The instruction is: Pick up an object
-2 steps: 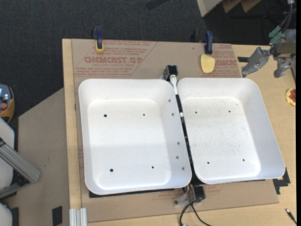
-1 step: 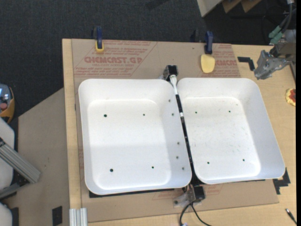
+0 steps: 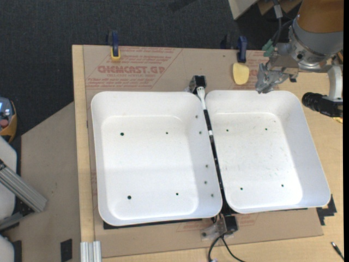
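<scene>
Brown board under your two white bins (image 3: 305,146) carries a small pale yellow object (image 3: 240,73) just beyond the right bin's far-left corner. Your gripper (image 3: 267,83) hangs near that object's right, over the bin's far rim. Its fingers look empty, but how far apart they stand you cannot tell.

A robotics lab or test cell. Left of the jaws, two white bins (image 3: 154,107) sit on a brown board (image 3: 136,67) held to the tabletop by blue clamps (image 3: 114,43). Cables (image 3: 207,124) run between the bins. Dark carpet (image 3: 49,31) lies beyond the board, and an aluminium rail (image 3: 22,187) crosses the far-left edge.
</scene>
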Robot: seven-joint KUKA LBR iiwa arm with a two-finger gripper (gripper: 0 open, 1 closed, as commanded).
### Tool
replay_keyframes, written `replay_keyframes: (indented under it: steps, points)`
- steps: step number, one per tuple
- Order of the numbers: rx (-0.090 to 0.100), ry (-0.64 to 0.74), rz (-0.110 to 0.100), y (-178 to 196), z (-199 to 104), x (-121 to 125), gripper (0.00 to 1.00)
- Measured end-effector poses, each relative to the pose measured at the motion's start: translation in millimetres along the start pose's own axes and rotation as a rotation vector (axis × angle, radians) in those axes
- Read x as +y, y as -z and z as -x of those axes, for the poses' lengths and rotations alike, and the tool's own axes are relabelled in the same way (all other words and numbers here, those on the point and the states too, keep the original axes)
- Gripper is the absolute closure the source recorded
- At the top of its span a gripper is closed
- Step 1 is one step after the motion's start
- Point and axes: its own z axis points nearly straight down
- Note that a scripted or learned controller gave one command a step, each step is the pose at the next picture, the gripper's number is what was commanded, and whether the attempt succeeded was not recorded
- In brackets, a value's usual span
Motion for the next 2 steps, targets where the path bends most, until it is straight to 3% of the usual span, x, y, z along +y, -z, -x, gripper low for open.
replay_keyframes:
  steps: [1, 2]
  points:
    - [-0.004, -0.004, 0.018, 36.4, 5.7, -11.8, 1.00]
    - [0.003, 0.009, 0.000, -70.4, -111.5, -27.2, 1.00]
